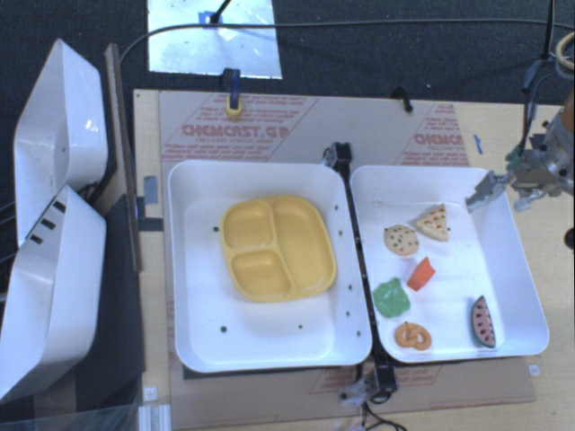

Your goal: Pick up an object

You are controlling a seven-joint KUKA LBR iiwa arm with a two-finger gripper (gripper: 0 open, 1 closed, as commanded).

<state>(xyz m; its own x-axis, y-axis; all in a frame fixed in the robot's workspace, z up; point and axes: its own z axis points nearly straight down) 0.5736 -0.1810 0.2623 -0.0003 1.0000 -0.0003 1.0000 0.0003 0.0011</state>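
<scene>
The right bin holds several toy foods. A speckled cookie and a pizza-like wedge lie towards its back. A red-orange piece and a green leafy piece lie in the middle. A pretzel and a watermelon slice sit near the front. My gripper hovers over the bin's back right corner, open, with nothing between its fingers. It is to the right of the wedge and apart from it.
The left bin holds a yellow divided plate. Spare white bins lean at the far left beside a grey bar. A blue and yellow clamp and a shiny sheet lie behind the bins.
</scene>
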